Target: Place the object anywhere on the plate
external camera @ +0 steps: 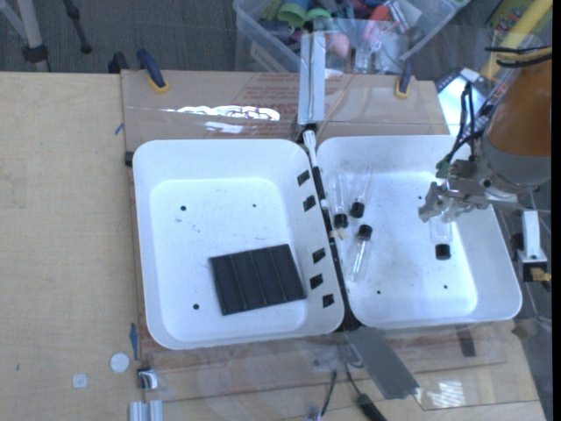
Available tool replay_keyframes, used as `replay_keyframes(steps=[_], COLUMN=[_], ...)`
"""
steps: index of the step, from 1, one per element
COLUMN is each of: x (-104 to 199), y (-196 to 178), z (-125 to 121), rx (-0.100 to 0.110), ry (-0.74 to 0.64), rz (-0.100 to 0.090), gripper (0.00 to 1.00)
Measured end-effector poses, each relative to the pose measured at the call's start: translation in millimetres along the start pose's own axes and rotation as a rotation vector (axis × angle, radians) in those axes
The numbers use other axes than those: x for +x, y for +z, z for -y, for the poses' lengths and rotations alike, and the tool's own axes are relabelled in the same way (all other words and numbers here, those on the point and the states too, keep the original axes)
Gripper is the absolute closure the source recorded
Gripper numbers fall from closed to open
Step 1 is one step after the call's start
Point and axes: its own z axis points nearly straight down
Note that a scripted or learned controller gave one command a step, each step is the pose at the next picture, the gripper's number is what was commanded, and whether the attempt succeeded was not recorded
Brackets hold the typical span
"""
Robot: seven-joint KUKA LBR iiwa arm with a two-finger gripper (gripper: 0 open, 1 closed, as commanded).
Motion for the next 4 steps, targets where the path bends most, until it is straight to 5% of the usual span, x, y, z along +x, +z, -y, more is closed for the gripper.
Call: replay_keyframes(steps=[1,2,3,4], x=[76,140,202,271], y=[-60,-97,-32,-63], z=[-51,6,17,-13], rx=[0.0,0.006,0.006,0.0], ry=[0.354,0.211,-0.159,0.116], rz=[0.001,0.001,0.0,0.001], gripper=[1.0,1.0,1.0,1.0])
